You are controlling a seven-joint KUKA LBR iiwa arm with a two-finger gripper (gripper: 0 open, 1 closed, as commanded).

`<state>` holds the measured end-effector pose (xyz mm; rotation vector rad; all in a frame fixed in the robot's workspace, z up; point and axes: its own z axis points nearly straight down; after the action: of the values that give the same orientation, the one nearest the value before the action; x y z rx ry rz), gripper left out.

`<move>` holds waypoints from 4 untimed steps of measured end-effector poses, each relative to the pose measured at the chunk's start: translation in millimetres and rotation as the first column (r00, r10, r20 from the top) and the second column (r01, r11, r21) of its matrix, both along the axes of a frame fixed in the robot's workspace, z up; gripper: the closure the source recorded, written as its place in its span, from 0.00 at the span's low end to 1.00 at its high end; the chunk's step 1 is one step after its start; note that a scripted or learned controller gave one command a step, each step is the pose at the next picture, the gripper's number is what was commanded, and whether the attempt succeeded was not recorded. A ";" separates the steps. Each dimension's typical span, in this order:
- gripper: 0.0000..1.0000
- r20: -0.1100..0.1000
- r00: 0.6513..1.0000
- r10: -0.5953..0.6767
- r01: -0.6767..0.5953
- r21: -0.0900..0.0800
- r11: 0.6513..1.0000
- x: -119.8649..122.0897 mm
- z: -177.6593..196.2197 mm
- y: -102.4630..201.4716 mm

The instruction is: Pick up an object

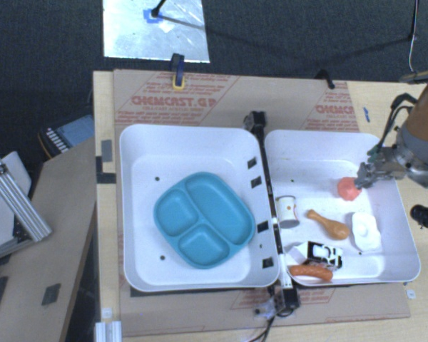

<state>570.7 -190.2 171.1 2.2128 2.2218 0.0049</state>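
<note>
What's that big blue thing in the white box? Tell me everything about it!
It's a blue plate with rounded corners, and it looks like smooth plastic. Raised ridges split it into three sections: one long one along the upper right and two smaller ones on the lower left. Nothing sits in any section. It lies flat, right side up and turned at a slant, near the middle of the left bin. It rests on the bin's floor, away from the walls, and nothing else touches it.

Seen from one fixed camera high above the counter (221, 91), looking down at a slant from moderate distance. Two white bins (192, 137) side by side across mid-frame; dark floor along top; arm (421, 130) entering at right edge.
</note>
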 end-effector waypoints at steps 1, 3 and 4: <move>1.00 0.003 1.000 0.001 -0.001 -0.001 1.000 4.5 64.8 0.8; 1.00 -0.006 1.000 0.005 -0.005 0.004 1.000 3.4 51.1 56.1; 1.00 -0.004 1.000 0.005 -0.005 0.004 1.000 -3.3 60.1 103.3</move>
<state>567.4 -87.0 231.2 2.2107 2.2319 0.0045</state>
